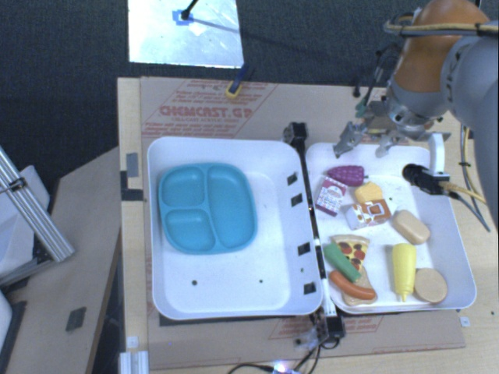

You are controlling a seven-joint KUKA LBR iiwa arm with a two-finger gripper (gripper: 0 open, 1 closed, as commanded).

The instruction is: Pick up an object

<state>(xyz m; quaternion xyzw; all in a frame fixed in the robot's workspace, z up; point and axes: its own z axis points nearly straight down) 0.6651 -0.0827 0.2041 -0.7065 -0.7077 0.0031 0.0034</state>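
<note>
My gripper (366, 142) hangs over the far edge of the right bin (460, 265), open, its two fingers spread with nothing between them. Just below it in the bin lie a purple toy vegetable (345, 174), a red-and-white packet (331, 195), an orange cheese wedge (369, 192) and a small carton (369, 213). Nearer the front are a bread roll (411, 227), a pizza slice (351, 248), a hot dog (352, 287), a yellow bottle (402, 270) and a round cookie (430, 285).
The left bin (187, 291) holds a blue divided plate (207, 207). A black ridge with clips (306, 209) separates the bins. A black part (422, 178) juts over the right bin's far right side. A shiny square sheet (185, 20) lies beyond the bench.
</note>
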